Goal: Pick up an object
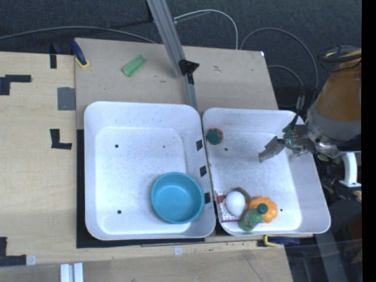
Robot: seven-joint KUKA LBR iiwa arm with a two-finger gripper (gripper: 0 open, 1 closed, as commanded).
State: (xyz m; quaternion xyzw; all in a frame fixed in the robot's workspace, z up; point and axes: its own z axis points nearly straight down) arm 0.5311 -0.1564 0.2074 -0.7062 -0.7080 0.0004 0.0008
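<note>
Gripper (271, 151) over right bin (305, 181), fingers spread, grasping nothing. White egg (235, 202), orange fruit (264, 209), green bottle (251, 218) clustered at near edge. Blue bowl (177, 197) in left bin (117, 163).

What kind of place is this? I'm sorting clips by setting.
Probably a robotics lab bench for pick tests: two white bins on a taped plywood board, a gripper over toy objects, cables behind.

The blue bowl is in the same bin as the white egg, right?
Not quite. The camera view shows the blue bowl sitting in the left bin, while the white egg lies in the right bin, next to the orange thing.
</note>
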